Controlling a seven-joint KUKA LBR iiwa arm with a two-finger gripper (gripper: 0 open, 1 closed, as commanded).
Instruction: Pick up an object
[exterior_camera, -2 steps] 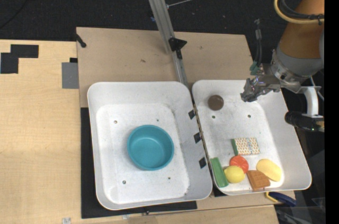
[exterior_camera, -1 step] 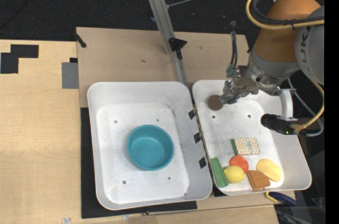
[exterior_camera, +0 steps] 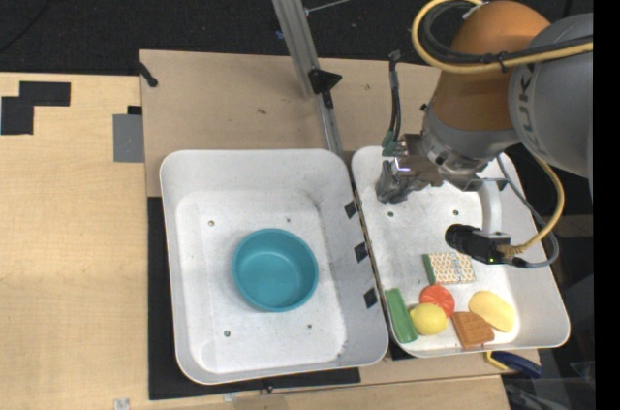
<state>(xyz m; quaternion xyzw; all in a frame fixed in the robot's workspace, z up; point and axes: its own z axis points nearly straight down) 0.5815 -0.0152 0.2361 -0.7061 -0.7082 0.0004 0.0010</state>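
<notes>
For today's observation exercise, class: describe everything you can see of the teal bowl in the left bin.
The teal bowl is round, plain and smooth, plastic by its look, with a slightly thick rim and a deep hollow. It stands upright, mouth up, with nothing visible inside. It rests on the floor of the left bin, a little toward the near side of the middle, clear of the walls. Nothing else touches it; the gripper is over the right bin.

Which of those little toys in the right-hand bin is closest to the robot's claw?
The patterned, speckled block: it lies topmost in the cluster, nearest the end effector. The red, yellow and green pieces sit lower.
</notes>
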